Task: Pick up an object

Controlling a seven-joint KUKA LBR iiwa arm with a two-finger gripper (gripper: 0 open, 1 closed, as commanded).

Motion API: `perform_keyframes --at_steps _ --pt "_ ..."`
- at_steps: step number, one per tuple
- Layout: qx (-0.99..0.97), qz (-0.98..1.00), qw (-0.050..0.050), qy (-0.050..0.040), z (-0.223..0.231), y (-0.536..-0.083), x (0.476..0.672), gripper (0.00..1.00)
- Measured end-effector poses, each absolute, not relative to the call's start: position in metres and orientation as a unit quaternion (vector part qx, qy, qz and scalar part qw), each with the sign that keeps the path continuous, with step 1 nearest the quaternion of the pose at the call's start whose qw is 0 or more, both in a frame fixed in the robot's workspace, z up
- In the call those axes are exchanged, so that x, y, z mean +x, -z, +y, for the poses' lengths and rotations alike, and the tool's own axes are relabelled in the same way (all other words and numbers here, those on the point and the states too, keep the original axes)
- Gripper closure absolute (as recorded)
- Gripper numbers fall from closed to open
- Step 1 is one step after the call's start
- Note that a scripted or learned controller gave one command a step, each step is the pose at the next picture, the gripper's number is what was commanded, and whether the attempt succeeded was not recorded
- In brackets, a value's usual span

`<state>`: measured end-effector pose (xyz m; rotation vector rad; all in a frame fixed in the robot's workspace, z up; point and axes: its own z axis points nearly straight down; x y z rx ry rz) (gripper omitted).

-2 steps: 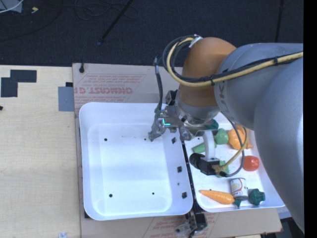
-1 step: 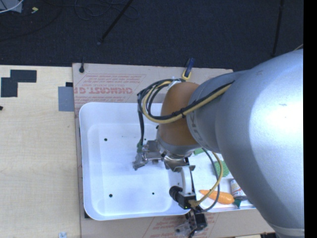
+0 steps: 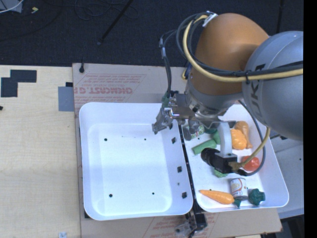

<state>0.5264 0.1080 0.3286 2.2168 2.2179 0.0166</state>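
The gripper (image 3: 164,122) hangs over the far right corner of the left bin (image 3: 91,157), just beside the edge where the two bins meet. I cannot tell whether it is released or clenched, and nothing can be seen held in it. The grey arm (image 3: 277,78) with its orange band reaches in from the right, above the far part of the right bin (image 3: 277,190).

The things to pick all lie in the right bin. An orange carrot (image 3: 217,196) lies along the near edge, pointing left. Just right of it a small can (image 3: 237,186) stands with a dark green toy (image 3: 256,196) beside it at the near right corner. A red ball-shaped thing (image 3: 252,163) sits towards the right side. Further back lies an orange-yellow piece (image 3: 238,139), partly under the arm, and a green stick (image 3: 204,146) lies near the left wall of that bin.
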Motion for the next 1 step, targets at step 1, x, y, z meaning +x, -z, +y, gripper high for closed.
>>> perform_keyframes --at_steps 1 --pt "0.704 0.71 -0.003 0.0027 0.187 -0.2892 0.4927 0.0"
